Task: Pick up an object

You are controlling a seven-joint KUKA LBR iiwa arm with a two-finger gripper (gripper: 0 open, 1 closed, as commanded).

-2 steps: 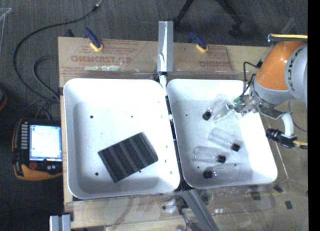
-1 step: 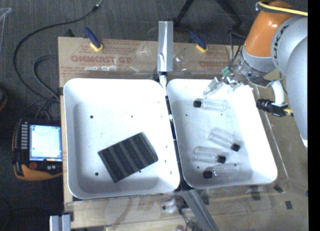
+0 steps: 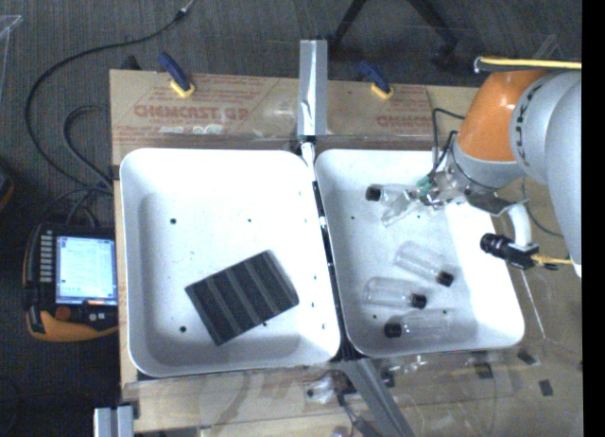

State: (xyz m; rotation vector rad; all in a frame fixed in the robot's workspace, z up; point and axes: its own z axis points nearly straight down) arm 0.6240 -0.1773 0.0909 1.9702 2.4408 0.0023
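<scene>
- Camera view, nearest: clear vials (image 3: pixel 397 294), black-capped, lying loose on the right bin (image 3: pixel 492 326) floor.
- Left bin (image 3: pixel 189 189): dark ribbed block (image 3: pixel 242 296), flat.
- Farther: gripper (image 3: pixel 433 189) low beside another vial (image 3: pixel 389 201), seemingly lined up for a grasp; finger state cannot be told.

1. The arm (image 3: pixel 529 132) is reaching in from the right, its gripper (image 3: pixel 430 189) hanging over the right bin (image 3: pixel 510 326).
2. Clear bottles with black caps (image 3: pixel 397 295) are lying scattered in that bin.
3. A black ridged block (image 3: pixel 242 296) is lying in the left bin (image 3: pixel 151 236).
</scene>
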